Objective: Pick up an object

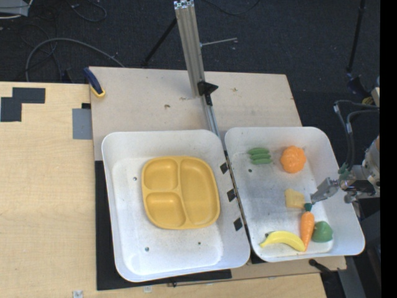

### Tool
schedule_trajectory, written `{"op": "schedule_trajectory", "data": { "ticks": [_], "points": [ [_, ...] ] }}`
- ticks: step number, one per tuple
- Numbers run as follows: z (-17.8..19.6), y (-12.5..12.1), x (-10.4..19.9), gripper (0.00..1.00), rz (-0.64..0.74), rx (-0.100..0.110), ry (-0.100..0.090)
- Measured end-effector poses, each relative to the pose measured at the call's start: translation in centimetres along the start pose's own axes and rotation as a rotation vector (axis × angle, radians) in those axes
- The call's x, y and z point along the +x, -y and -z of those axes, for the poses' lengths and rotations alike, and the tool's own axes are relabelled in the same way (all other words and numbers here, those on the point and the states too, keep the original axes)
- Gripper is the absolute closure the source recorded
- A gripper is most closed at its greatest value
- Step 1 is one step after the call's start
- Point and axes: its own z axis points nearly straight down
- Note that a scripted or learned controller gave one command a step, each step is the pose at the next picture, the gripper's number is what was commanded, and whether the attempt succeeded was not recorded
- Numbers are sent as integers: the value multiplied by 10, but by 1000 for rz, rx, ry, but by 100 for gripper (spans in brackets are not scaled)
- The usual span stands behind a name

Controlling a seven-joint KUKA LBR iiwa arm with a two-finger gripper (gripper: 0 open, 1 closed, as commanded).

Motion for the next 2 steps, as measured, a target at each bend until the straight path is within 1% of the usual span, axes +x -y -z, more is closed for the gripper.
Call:
{"op": "schedule_trajectory", "data": {
  "ticks": [1, 2],
  "points": [
    [7, -3, 0, 0, 3, -14, 4],
    [-57, -3, 0, 0, 4, -8, 1]
  ]
}}
